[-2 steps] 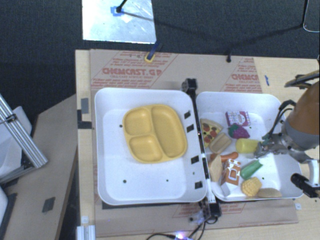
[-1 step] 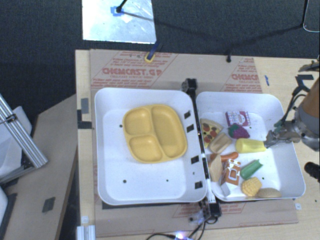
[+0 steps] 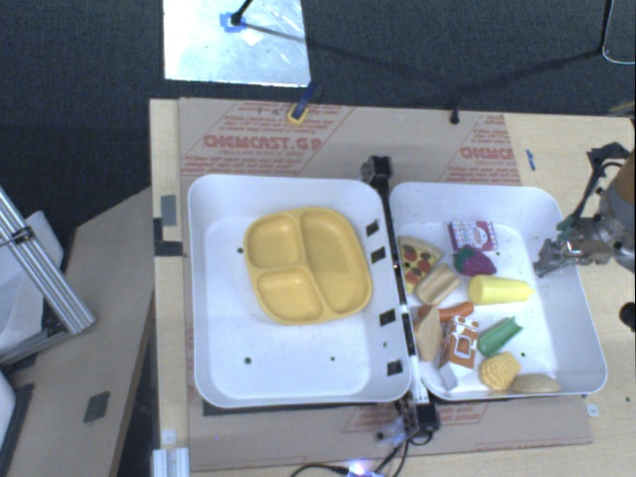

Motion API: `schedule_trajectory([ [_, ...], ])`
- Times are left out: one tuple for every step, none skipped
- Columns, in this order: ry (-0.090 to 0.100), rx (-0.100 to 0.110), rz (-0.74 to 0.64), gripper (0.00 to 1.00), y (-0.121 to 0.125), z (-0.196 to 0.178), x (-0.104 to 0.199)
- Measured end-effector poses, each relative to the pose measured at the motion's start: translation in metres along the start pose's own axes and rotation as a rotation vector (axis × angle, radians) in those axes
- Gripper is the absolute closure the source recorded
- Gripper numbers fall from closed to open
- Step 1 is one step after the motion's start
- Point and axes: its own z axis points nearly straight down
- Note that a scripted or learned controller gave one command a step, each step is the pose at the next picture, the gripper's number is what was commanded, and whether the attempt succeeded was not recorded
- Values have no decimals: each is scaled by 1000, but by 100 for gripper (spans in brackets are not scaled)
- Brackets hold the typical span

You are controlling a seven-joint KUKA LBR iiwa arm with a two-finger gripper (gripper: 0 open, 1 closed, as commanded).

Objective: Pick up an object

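Observation:
The right bin holds several toy foods: a pizza slice, a red and white carton, purple grapes, a yellow lemon-shaped piece, a bun, a carrot, an orange and white box, a green vegetable, a corn cob and a tan roll. My gripper hangs over the right bin's right rim, to the right of the lemon-shaped piece and apart from it. I see nothing held in it.
A yellow divided plate lies in the left bin. A black divider with clips runs between the bins. Cardboard lies under both bins. A shiny sheet sits at the back left.

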Motion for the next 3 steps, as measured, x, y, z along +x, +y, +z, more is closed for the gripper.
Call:
schedule_trajectory([
  [1,2,1,100,1,-18,0],
  [3,2,-5,100,13,-28,51],
  [3,5,-3,100,18,-11,103],
])
